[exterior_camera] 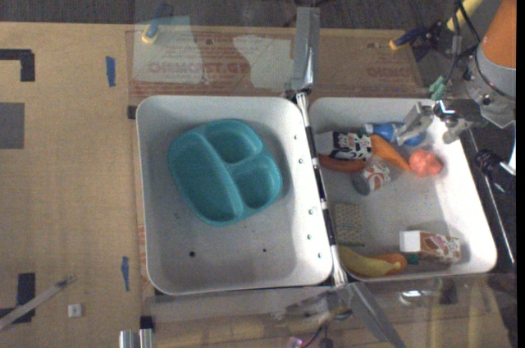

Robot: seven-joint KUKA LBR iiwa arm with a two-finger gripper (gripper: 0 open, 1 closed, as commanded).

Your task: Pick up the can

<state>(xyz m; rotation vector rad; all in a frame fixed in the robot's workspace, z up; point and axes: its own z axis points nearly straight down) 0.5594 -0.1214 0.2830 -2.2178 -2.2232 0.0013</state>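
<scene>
I am hovering my gripper (435,118) over the far right corner of the right-hand bin (480,223), fingers spread apart and grasping nothing. The can (373,176) is lying on its side near the bin's middle, touching a carrot (390,152) and just beside a cow-patterned carton (352,144), well apart from me. By my reckoning I am only beginning the approach; the next move is calling for a reach left and down, fingers straddling the can clear of its neighbours.
</scene>
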